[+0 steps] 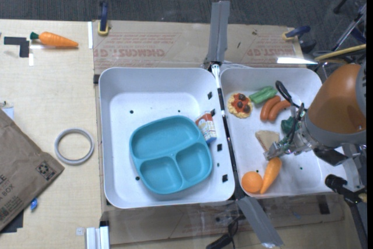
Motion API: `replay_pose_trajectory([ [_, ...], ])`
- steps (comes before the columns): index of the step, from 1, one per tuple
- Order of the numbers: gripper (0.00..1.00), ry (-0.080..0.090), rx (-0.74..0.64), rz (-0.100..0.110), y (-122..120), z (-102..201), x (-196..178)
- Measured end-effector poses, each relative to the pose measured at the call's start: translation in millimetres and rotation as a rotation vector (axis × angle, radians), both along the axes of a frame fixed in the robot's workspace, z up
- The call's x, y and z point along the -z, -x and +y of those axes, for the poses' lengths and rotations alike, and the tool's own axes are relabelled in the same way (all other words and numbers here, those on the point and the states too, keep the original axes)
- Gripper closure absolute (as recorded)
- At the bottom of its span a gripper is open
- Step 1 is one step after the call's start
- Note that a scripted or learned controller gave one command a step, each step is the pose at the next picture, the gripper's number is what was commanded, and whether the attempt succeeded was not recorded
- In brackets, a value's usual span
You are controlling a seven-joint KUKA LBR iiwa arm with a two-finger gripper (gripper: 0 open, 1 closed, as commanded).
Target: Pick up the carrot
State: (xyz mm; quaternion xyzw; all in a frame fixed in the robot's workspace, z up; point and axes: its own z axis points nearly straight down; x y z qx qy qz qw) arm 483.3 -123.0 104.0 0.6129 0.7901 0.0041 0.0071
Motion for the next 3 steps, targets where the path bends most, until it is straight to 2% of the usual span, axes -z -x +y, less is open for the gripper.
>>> replay_pose_trajectory([
  [1, 1.00, -0.003, 0.254, 0.017, 5, 65, -87],
  [2, 0.00, -0.003, 0.254, 0.017, 5, 65, -87],
  [3, 0.00, -0.002, 0.077, 0.017, -20, 24, 10],
])
